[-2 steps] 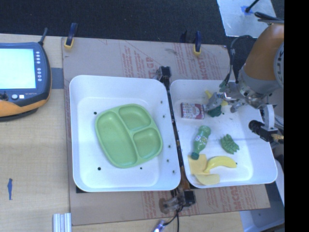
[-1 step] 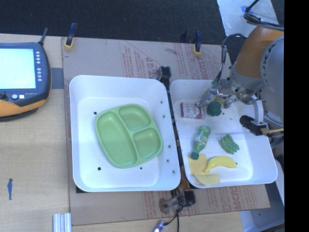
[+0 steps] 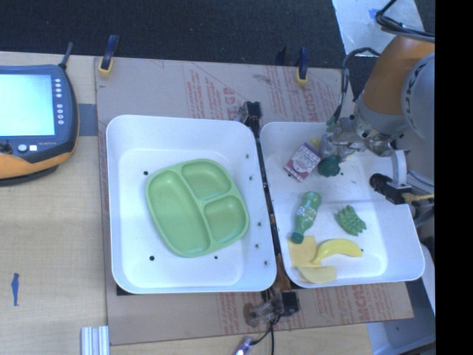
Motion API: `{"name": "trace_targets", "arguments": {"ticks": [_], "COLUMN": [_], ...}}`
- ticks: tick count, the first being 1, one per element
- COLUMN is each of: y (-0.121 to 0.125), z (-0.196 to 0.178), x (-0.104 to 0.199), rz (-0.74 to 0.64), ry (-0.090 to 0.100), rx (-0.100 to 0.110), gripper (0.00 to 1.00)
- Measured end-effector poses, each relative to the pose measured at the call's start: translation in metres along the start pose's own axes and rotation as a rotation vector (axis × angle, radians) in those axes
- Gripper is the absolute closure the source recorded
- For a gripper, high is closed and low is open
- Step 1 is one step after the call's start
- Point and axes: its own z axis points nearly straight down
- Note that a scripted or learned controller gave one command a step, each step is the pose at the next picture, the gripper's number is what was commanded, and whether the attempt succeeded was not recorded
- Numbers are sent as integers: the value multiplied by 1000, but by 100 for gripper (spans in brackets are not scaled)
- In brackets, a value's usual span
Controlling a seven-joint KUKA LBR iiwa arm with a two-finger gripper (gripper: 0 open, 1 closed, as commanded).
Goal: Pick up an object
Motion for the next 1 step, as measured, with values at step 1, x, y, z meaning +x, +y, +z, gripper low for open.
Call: {"name": "trace_targets", "arguments": {"ticks": [1], "y": [6], "z": [-86], "x": [69], "rz": [5], "ry": [2], "rx": [2], "gripper": [100]}}
